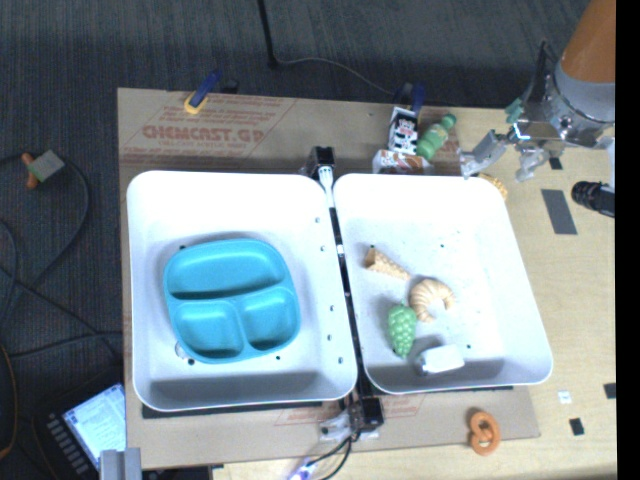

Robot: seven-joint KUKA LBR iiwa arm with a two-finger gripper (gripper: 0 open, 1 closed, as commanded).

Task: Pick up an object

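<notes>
The right bin [520,278] holds a tan cone-shaped toy [385,262], a beige croissant-like toy [431,296], a green bunch of grapes [401,329] and a small white block [441,359]. My gripper [503,158] hangs above the bench just beyond the right bin's far right corner, apart from all of these. It is open, and nothing sits between its fingers. The arm's orange band [592,38] shows at the top right.
The left bin [150,228] holds a blue compartment tray [232,298]. Behind the bins lie a small printed packet [400,143] and a green toy [432,138]. A pretzel-shaped toy [484,431] rests on the bench in front of the right bin.
</notes>
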